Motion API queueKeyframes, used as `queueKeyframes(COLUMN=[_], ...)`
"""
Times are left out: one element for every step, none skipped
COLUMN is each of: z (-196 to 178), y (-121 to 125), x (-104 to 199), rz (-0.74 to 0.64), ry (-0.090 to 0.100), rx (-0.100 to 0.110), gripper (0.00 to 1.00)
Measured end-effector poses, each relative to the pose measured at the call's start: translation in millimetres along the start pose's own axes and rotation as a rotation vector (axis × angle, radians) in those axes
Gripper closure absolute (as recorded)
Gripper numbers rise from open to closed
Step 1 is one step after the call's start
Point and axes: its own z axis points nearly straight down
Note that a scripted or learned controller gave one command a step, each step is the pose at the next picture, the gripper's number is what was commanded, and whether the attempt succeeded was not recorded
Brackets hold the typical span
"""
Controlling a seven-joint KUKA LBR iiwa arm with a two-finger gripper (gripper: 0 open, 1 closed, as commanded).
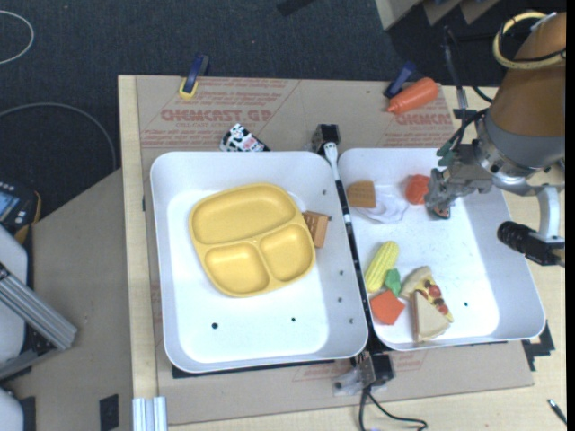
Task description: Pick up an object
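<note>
Beside red object (pixel 417 189), perhaps touching: fingers (pixel 439 206)

Red toy (pixel 417 189), R bin's far end

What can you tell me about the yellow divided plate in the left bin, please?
The yellow divided plate looks like matte moulded plastic, with rounded corners and three compartments: one long, two smaller. It lies flat and turned at an angle on the floor of the left bin. A small brown block sits against its right edge.

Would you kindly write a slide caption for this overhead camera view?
The gripper hangs low in the right bin beside a red toy; the yellow tray fills the left bin.
</note>
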Motion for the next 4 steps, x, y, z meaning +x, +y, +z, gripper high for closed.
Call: queueKeyframes(z=[6.1, 14.9, 15.0, 0.8], y=[1.5, -13.7, -14.1, -22.6], x=[53.6, 107.5, 102.3, 111.8], rz=[-0.001, 0.000, 0.004, 0.002], ry=[0.001, 0.000, -0.001, -0.001], rx=[0.001, 0.002, 0.001, -0.003], gripper=[1.00, 1.00, 1.00, 1.00])
